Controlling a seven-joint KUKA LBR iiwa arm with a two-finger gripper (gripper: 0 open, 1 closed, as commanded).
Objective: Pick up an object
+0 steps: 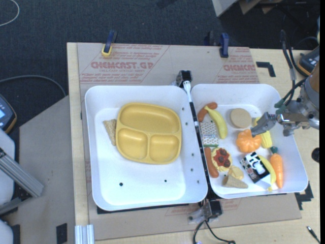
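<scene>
My gripper (277,127) hangs over the right edge of the right bin (292,151), with its fingers (263,124) apart and nothing seen between them. Just below and left of it lie an orange fruit (247,142) and a small yellow piece (266,138). A round tan bun (240,118) sits to its left. Further left are a banana (217,122) and a red sausage (206,111). Along the bin's near side lie a carrot (277,170), a black-and-white box (255,166), a pizza slice (222,158) and a tan wedge (234,178).
The left bin (101,177) holds a yellow divided plate (149,133) with a tan wedge (110,130) tucked against its left side. A black divider strip (195,131) runs between the bins. Clamps (224,43) stand at the bench's far edge.
</scene>
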